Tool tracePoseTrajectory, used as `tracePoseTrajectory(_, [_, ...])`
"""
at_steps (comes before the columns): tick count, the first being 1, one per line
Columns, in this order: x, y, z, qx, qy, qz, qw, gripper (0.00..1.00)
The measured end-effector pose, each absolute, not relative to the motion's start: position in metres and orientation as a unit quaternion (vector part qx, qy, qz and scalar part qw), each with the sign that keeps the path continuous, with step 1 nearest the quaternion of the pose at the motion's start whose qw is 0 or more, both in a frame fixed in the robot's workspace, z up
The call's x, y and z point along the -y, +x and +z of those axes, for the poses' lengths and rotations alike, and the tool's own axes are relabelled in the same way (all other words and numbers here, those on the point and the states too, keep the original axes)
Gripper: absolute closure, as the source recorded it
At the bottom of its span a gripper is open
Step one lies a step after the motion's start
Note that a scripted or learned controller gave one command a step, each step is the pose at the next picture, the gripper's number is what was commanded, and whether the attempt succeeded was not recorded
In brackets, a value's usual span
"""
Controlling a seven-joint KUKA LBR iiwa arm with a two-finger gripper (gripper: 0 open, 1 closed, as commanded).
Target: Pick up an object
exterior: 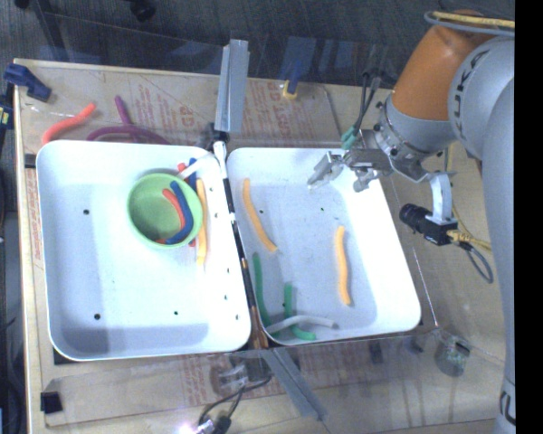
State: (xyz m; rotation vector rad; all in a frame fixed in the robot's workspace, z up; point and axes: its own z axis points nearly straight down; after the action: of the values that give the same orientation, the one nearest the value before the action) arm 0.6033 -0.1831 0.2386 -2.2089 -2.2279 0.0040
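Two white bins (90, 324) (389, 287) sit side by side. The right one holds two orange strips (258, 215) (343, 265), two green strips (258, 287) (290, 298) and one white strip (308, 321). The left one holds one green bowl (166, 208); the bits in and beside it overlap too much to count.

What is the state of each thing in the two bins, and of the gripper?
Gripper: open, holding nothing, over the far edge of the right bin.
Green bowl: upright in the left bin, with red and blue strips inside.
Two orange strips: lying flat in the right bin, apart.
Green strips: lying flat at the right bin's near edge.
White strip: lying flat beside them.
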Motion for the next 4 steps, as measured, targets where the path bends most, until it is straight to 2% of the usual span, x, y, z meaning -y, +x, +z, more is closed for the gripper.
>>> tracePoseTrajectory(1, [0.211, 0.532, 0.13, 0.684, -0.73, 0.0018, 0.002, 0.0])
tracePoseTrajectory(2, [0.205, 0.517, 0.091, 0.697, -0.717, 0.0013, 0.001, 0.0])
tracePoseTrajectory(3, [0.205, 0.517, 0.102, 0.699, -0.715, 0.0022, 0.001, 1.0])
tracePoseTrajectory(4, [0.205, 0.517, 0.102, 0.699, -0.715, 0.0021, 0.001, 0.0])
